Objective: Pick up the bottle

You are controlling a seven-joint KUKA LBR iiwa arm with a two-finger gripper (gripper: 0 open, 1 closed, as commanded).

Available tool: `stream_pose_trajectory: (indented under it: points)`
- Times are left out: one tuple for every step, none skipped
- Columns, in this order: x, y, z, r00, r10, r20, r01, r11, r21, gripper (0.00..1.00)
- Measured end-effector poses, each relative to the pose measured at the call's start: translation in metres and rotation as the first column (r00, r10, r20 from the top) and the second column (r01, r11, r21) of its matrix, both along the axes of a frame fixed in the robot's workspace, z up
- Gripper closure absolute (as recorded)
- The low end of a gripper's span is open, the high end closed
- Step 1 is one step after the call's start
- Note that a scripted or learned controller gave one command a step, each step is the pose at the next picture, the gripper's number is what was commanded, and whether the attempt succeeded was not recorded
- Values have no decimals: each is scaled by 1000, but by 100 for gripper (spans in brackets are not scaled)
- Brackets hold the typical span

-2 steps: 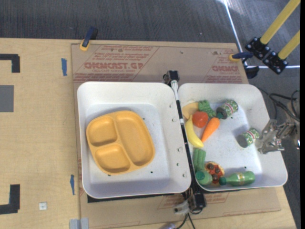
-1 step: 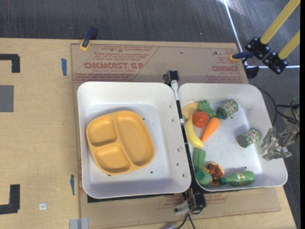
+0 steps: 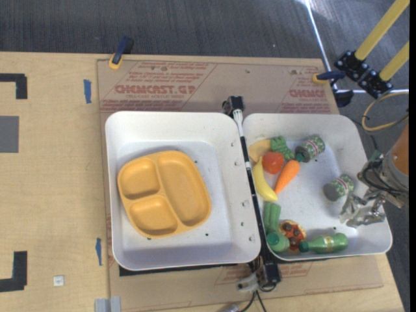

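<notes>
Bench [image 3: 45,194]: flat pale wood surface with black tape marks along its left side and short blue tape strips.
Board [image 3: 214,86]: brown sheet with red printed lettering under both bins, held by a blue and yellow clamp [image 3: 120,51] at its far left corner.
Left bin [image 3: 123,132]: shallow, white, smooth plastic with rounded corners.
Tray [image 3: 164,192]: yellow, matte, rounded outline, divided into three compartments, lying flat in the middle of the left bin.
Right bin [image 3: 354,132]: same white shallow shape, touching the left bin along a black hinge strip.
Banana [image 3: 261,179]: yellow, curved, smooth, along the right bin's left wall.
Tomato [image 3: 273,162]: red, round, glossy, just right of the banana.
Carrot [image 3: 286,176]: orange, tapered, leaning against the tomato.
Cans [image 3: 312,147]: two short cylinders with green labels, one far, one further right near the gripper.
Bottle [image 3: 323,243]: green, glossy, elongated, lying on its side by the near wall of the right bin, its red and yellow end pointing left.
Gripper [image 3: 363,212]: metallic two-finger tool at the right side of the right bin, just beyond the bottle's right end; fingers appear spread and hold nothing.
</notes>
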State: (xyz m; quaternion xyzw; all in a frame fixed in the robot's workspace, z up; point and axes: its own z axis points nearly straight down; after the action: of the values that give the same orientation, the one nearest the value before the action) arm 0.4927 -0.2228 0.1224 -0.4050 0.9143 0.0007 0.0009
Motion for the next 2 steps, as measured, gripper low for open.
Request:
stream_pose_trajectory:
  points:
    - [10, 0, 60, 885, 465, 3, -465, 885, -2, 100]
    - [-12, 0, -36, 769, 640, 2, -640, 769, -4, 100]
